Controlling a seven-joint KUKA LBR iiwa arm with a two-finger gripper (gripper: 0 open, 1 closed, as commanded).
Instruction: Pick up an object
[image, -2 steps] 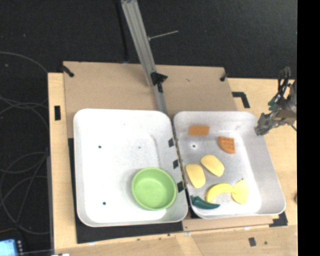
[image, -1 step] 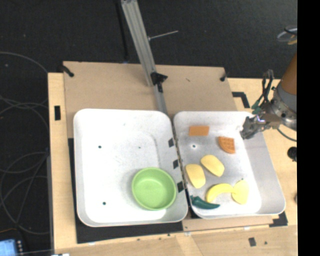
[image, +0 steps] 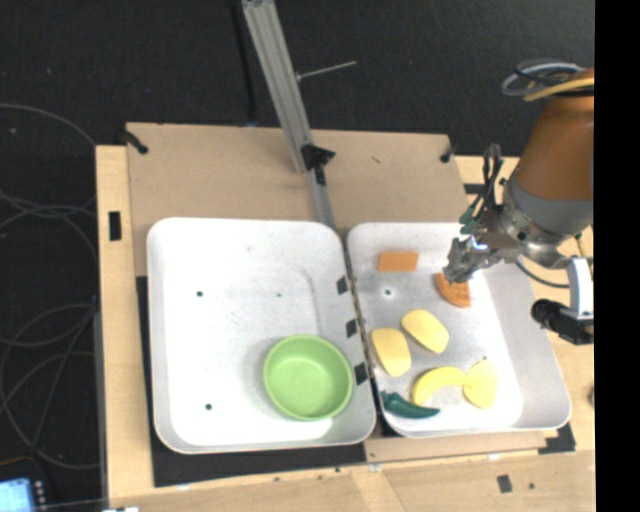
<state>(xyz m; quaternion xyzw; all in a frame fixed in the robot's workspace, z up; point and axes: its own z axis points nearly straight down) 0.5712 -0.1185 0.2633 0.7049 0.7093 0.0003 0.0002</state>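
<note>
Two white bins sit on a tan surface, the white faintly speckled. The left one holds a lime-green bowl. In the right bin lie an orange block, a darker orange piece, several pale yellow pieces and something dark green, perhaps a pepper. The arm is grey with an orange band.
</note>
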